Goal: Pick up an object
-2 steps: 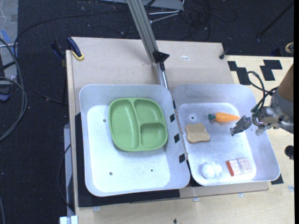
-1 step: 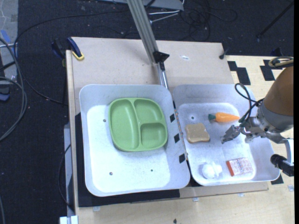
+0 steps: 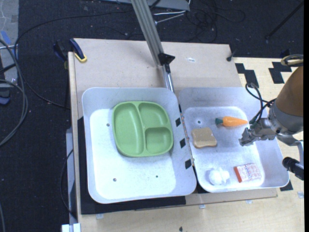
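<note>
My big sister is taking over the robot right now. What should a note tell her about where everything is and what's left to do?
Hand: low over the right bin, near its right side, just below the carrot; nothing seen between its fingers.
Right bin: toy carrot near the top, slice of bread left of the hand, white lump at the bottom, red and white packet beside it.
Left bin: green divided plate.
Done: nothing lifted yet; every item lies in a bin.
Left: grip one item, perhaps the carrot as it is closest, and raise it.
</note>
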Controlling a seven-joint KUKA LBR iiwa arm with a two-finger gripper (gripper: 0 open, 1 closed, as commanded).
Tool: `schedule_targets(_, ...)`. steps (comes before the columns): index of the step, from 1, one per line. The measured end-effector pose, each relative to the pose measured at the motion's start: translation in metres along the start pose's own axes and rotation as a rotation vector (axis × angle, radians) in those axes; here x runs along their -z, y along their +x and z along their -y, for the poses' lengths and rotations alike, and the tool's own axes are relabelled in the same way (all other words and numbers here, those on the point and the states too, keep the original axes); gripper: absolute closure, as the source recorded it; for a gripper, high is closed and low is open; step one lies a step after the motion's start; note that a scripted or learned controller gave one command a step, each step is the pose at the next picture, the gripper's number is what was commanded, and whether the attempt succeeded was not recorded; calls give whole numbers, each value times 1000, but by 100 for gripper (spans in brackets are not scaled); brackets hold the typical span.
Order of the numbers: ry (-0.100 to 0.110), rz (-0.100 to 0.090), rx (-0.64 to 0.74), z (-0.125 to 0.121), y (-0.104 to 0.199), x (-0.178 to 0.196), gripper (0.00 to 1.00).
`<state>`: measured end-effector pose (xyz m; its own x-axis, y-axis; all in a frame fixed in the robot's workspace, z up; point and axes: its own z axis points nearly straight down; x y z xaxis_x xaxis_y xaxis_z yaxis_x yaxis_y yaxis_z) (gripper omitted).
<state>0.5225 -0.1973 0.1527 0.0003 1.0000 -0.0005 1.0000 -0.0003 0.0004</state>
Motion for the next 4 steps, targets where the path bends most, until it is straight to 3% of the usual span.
schedule_targets(2,-6,2,4,-3,2,116,100)
schedule_targets(3,-3,1,3,-4,2,132,100)
schedule_targets(4,-2,-1,8,-17,56,134,100)
